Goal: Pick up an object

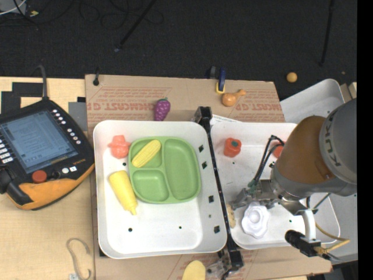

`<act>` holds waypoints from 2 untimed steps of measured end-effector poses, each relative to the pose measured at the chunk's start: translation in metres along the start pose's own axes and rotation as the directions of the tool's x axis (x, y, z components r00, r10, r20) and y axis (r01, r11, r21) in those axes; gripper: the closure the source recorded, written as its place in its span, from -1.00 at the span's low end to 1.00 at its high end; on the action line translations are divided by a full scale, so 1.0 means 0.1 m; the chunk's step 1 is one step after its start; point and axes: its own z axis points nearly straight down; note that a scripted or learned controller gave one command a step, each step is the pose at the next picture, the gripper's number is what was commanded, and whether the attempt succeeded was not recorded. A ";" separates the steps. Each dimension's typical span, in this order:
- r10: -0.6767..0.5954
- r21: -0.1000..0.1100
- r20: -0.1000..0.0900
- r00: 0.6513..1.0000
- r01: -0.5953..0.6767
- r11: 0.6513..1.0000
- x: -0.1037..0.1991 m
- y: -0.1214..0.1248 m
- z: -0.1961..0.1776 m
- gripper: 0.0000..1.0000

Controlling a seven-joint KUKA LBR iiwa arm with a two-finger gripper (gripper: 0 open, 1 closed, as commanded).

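Note:
My gripper (252, 202) hangs low over the right bin (245, 134), in its near half. A grey wrist with an orange band (303, 150) rises behind it. Just below the gripper lies a white lumpy object (255, 221), close to or touching it; I cannot tell which. A small red pepper-like toy (232, 147) sits at the far left of that bin. A bit of something red (278, 151) peeks out beside the arm's cable.
The left bin (151, 229) bears a green divided plate (175, 171) with a corn cob (145, 153), a yellow toy (123, 191) and a pink toy (118, 146). Purple grapes (162, 108) and an orange gourd (231, 98) lie on the cardboard behind. A teach pendant (41, 150) lies far left.

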 end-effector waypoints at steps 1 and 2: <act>0.009 0.000 0.000 1.000 -0.009 1.000 -0.02 -0.01 -0.12 1.00; 0.001 -0.007 0.002 1.000 -0.001 1.000 0.03 -0.07 -0.58 1.00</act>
